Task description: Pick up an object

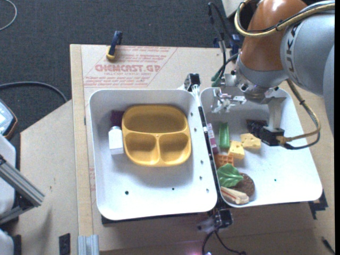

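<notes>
The gripper [226, 101] hovers over the far end of the right bin [297, 182]; whether it is spread or pressed together cannot be told. The nearest target, the green pepper [224, 135], lies just below. Descend vertically, centred on it, clear of the bin wall.

Your arm [297, 41] is reaching in from the right, its gripper [226, 101] hanging low, wrist bent downward.
</notes>
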You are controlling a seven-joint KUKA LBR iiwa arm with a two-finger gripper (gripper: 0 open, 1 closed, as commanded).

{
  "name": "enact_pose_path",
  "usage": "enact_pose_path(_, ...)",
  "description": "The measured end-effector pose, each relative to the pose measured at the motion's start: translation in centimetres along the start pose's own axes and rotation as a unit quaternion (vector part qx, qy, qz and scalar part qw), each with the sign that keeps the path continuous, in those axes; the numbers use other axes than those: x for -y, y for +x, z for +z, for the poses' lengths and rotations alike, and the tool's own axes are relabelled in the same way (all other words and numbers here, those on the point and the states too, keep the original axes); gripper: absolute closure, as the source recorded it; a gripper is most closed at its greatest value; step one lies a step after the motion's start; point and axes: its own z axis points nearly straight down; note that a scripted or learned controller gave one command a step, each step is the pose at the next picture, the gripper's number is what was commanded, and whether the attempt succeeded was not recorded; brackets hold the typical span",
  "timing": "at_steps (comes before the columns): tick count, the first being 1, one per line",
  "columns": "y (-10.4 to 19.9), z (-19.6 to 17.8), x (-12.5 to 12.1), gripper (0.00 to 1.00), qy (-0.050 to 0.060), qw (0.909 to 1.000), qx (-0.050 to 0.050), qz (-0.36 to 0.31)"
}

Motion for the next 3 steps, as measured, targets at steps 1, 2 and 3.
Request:
enact_pose_path(1,6.3,0.0,1.0,1.0,0.002,1.0,-0.001,-0.001)
enact_pose_path(2,5.0,1.1,0.9,1.0,0.003,1.0,0.001,0.004)
enact_pose_path(3,6.3,1.6,0.7,1.0,0.003,1.0,0.001,0.002)
